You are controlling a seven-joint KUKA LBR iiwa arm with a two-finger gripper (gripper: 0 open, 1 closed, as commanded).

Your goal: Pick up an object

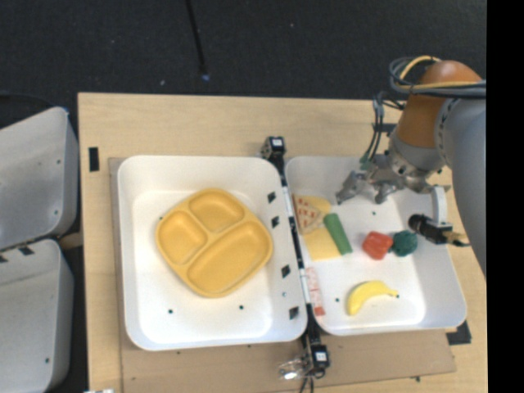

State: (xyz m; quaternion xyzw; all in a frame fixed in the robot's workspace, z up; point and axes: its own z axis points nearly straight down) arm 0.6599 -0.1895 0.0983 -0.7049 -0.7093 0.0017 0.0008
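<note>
My gripper [361, 195] hovers over the back part of the right bin [438, 297], open, with nothing between its fingers. Just left of it and nearer the front lie a pizza slice toy [309, 212], a yellow block [321, 245] and a green stick [336, 234] resting on that block. A red piece [377, 245] and a dark green piece [404, 242] sit side by side below the gripper. A yellow banana [369, 296] lies near the bin's front.
The left bin [131, 301] holds a yellow divided plate [214, 241]. A black clip [273, 146] sits at the back of the wall between the bins. The arm's grey wrist with the orange band [430, 109] rises at the right.
</note>
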